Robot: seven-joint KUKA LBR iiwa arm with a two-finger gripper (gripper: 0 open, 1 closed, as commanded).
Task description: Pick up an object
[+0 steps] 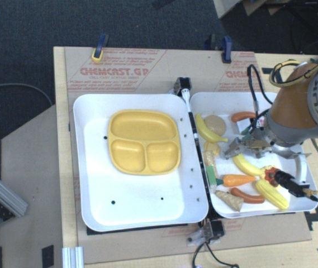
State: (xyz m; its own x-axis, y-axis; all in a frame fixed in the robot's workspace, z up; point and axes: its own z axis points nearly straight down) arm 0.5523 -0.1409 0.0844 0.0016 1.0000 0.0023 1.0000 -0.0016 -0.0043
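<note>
The jaws (238, 147) hang low in the right bin (309, 204), just above a banana (247, 164); whether spread or clenched, I cannot tell, the wrist blocking them.

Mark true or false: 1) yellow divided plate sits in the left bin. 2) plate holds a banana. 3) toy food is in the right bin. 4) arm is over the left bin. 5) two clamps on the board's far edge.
1) True: the yellow divided plate lies in the left bin.
2) False: its compartments hold nothing; a banana lies in the right bin.
3) True: carrot, sausage and corn are there.
4) False: the arm is over the right bin.
5) True: yellow clamp, blue clamp.
</note>
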